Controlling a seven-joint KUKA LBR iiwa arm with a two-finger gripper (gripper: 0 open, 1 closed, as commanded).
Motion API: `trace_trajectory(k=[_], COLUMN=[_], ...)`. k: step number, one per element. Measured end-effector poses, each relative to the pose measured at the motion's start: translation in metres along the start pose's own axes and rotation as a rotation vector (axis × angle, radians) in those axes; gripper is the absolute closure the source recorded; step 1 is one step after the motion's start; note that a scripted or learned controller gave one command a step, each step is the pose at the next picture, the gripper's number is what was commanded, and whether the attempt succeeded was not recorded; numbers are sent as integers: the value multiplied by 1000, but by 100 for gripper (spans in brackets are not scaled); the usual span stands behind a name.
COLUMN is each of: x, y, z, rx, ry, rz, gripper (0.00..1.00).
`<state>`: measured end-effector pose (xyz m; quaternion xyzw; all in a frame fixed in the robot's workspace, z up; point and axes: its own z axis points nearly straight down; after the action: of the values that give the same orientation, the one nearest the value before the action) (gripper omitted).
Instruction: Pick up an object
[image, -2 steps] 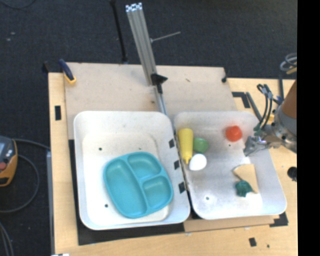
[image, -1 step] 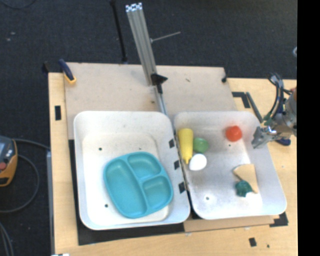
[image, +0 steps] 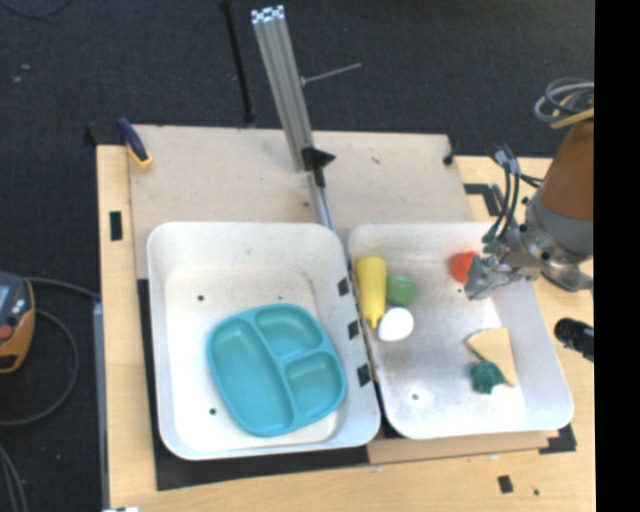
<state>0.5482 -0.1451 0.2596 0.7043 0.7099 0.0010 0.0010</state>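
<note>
Wooden bench (image: 240, 175) bears 2 white bins (image: 180, 260) over dark carpet (image: 60, 70).

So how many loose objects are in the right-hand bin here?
6: a yellow cylinder, green ball and white egg by its left wall, an orange piece beside the pincer, a tan wedge and teal lump lower right. The arm may hide more.

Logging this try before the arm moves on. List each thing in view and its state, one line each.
tool: low over the right bin, beside the orange-red object
orange-red object: lying in the right bin, not gripped
yellow cylinder: lying flat along the bin's left wall
green ball: resting against the yellow cylinder
white ball: resting by the cylinder's end
tan wedge: lying flat
teal object: lying beside the wedge
blue divided plate: upright in the left bin
</note>
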Motion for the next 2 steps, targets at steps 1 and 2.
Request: trace_trajectory(k=[1,2], x=[49,103], y=[-4,-13], z=[13,22], rx=[1,3], ry=[0,1], rz=[1,1], gripper=[100,100])
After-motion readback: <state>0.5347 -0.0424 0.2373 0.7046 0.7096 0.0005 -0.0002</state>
